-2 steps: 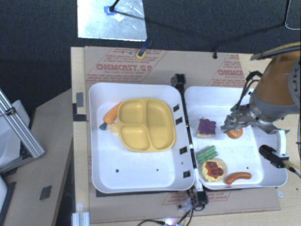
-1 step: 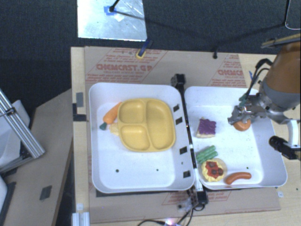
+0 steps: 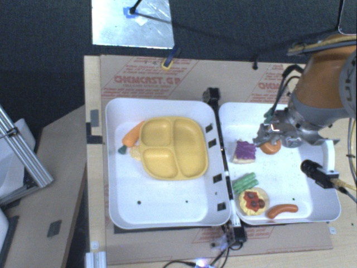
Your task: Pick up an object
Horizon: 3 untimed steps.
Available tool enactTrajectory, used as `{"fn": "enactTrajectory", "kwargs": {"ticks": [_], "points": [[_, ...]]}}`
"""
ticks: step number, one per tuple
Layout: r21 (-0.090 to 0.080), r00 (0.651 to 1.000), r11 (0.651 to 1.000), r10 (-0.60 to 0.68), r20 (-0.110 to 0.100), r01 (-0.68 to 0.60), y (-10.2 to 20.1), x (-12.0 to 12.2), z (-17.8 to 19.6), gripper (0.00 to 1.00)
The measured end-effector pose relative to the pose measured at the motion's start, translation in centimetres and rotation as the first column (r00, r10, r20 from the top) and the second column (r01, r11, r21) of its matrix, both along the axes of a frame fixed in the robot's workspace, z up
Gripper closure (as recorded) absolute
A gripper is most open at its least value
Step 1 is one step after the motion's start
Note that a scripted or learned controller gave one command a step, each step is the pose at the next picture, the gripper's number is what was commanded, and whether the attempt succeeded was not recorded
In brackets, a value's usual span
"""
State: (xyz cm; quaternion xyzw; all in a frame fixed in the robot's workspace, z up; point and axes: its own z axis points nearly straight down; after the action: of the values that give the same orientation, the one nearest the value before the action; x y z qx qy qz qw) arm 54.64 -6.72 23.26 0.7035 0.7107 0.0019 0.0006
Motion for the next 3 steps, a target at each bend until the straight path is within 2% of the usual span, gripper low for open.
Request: {"fn": "enactTrajectory", "kwargs": {"ticks": [1, 2, 3], "points": [[0.001, 1.000, 1.000, 0.000, -0.003, 0.000, 5.6, -0.3, -1.8, 1.00], [-0.002, 1.000, 1.000, -0.008, -0.001, 0.008, 4.6, 0.5, -1.2, 1.00], [-0.002, 1.000, 1.000, -0.006, -0.003, 0.006, 5.3, 0.2, -1.7, 1.00]]}}
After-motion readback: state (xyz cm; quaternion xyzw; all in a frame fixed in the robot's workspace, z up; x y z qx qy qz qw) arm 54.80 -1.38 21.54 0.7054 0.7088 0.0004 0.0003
